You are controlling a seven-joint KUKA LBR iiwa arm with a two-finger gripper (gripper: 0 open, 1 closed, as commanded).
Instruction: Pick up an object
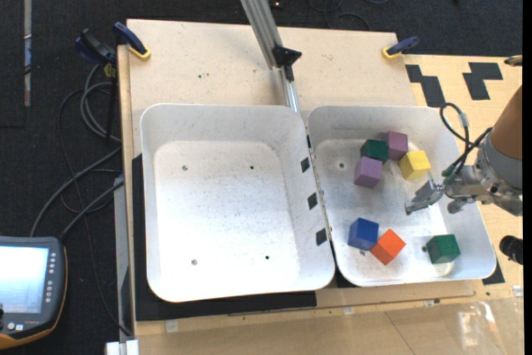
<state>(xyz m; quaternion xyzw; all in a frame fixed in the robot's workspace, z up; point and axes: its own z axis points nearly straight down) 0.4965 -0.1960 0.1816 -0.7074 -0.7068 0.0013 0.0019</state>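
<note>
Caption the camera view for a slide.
Gripper hovers over right bin among seven colored blocks, holding none.

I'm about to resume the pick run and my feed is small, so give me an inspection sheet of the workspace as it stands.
Surface: pale wooden bench bearing a left shallow white bin and a right shallow white bin, side by side.
Job's things: all in the right bin: dark green cube, purple cube, yellow cube and lilac cube clustered at the back; blue cube touching orange cube at the front; green cube apart by the front right corner.
Clutter: nothing seen.
Grippers: two-finger gripper over the right bin, between the clusters, holding nothing seen.
Cables: black cables left of the bench.
Surroundings: pendant screen lower left; blue-yellow clamps at the bench corners.
</note>
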